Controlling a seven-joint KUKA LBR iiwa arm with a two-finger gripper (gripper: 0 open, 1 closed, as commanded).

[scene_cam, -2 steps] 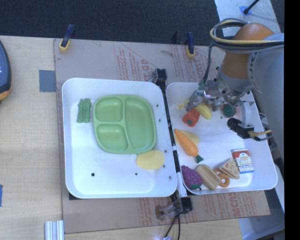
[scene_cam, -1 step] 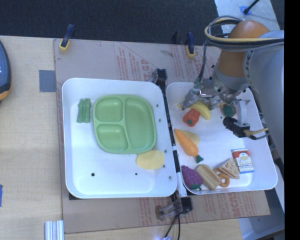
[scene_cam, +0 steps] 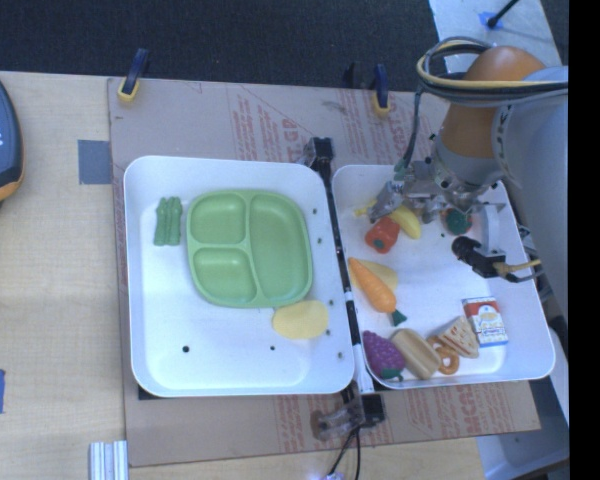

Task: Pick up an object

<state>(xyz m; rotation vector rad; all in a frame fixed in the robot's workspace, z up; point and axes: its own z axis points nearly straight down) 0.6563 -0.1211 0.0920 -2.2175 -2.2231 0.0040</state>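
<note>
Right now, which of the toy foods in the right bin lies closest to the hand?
The yellow banana, directly beneath the hand, with the red pepper beside it; the carrot lies farther off.

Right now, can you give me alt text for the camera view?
The arm's pincer is low over the right bin, by a banana and a red pepper. That bin also holds a carrot and other toy food; the left bin holds a green plate.

Left bin (scene_cam: 150, 268): green divided plate (scene_cam: 250, 247), green beans (scene_cam: 167, 221), yellow piece (scene_cam: 300, 319); right bin (scene_cam: 525, 363): gripper (scene_cam: 408, 208) over red pepper (scene_cam: 383, 234) and banana (scene_cam: 408, 222), carrot (scene_cam: 373, 285), grapes (scene_cam: 382, 353), bread (scene_cam: 416, 352), small carton (scene_cam: 485, 321).
</note>
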